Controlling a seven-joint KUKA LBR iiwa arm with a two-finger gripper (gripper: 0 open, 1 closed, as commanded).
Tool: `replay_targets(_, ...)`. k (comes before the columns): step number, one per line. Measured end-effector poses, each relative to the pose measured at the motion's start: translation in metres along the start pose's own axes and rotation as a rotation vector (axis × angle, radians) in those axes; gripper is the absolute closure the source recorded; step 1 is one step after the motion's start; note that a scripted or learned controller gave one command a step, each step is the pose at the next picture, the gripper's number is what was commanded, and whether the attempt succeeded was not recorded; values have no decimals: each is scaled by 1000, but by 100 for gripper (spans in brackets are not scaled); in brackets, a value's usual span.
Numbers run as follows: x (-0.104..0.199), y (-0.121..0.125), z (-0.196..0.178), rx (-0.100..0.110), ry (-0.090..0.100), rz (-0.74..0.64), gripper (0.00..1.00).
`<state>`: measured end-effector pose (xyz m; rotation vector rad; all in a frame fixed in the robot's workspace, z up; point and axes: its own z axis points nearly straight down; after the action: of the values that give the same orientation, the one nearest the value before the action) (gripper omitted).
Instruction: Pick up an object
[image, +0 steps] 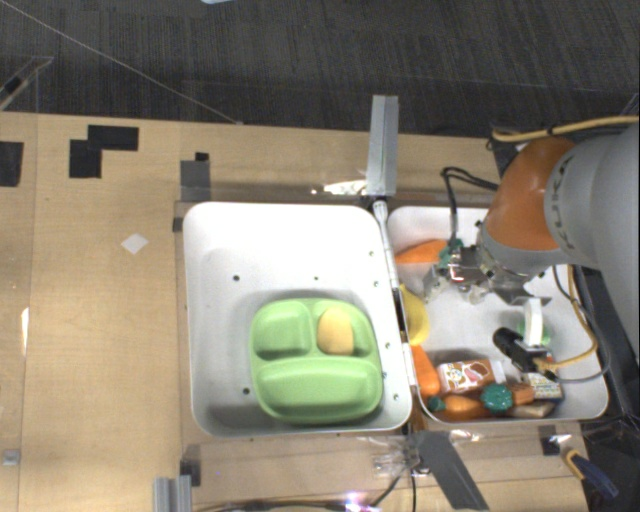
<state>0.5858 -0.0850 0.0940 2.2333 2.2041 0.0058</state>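
Gripper (455, 270) sits low in the right bin (590, 405), right-centre of frame; can't tell its state from here. Nearest target: carrot (420, 252) just left of it by the bin's upper-left wall. Likely light, rigid, smooth plastic, so grab across the thick middle.

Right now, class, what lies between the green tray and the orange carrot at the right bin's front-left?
In the camera view, the green tray and carrot are separated by the two bins' adjoining walls.
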Motion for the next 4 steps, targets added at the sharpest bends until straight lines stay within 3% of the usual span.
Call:
replay_targets(1, -4, 73, 5, 7, 0, 59, 0)
replay_targets(2, -3, 73, -6, 8, 0, 53, 100)
replay_targets(3, -3, 73, -6, 10, 0, 51, 0)
replay_targets(4, -3, 73, -6, 10, 0, 51, 0)
